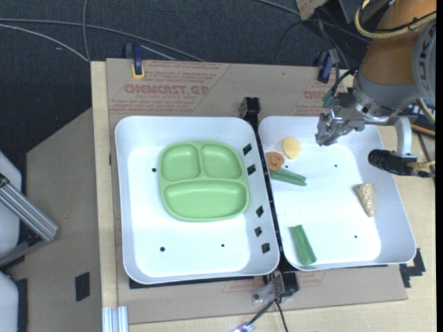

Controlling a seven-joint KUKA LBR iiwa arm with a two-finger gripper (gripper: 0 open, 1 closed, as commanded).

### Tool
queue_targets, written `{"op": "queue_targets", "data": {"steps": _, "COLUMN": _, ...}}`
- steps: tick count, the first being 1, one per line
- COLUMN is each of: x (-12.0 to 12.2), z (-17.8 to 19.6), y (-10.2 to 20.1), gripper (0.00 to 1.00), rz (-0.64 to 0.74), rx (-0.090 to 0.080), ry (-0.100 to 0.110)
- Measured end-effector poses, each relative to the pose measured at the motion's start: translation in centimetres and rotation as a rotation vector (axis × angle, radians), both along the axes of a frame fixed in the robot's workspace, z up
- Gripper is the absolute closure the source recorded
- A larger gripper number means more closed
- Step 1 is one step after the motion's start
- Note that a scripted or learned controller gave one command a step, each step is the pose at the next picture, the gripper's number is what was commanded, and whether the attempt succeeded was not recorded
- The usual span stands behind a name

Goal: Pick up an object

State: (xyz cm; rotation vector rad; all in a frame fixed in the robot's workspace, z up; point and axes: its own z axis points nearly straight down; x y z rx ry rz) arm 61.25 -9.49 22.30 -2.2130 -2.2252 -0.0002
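Observation:
My gripper (325, 137) hangs over the far part of the right bin (387, 244), with nothing visible between its fingers. Just left of it lie a yellow round piece (291, 146) and an orange round piece (275, 160). A thin green stick (288, 178) lies below those two. A thicker green stick (302, 244) rests near the bin's front edge. A tan wedge-shaped piece (365, 198) lies at the bin's right side.
The left bin (131, 220) holds a green divided plate (203, 180) with three compartments. A black divider (257, 178) with clips runs between the two bins. Cardboard (173, 81) lies under both bins.

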Motion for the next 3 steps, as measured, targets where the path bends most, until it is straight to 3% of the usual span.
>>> {"op": "queue_targets", "data": {"steps": 3, "x": -0.9, "z": 0.2, "y": 16.3, "gripper": 1.0, "rz": 0.001, "rx": 0.0, "ry": -0.003}}
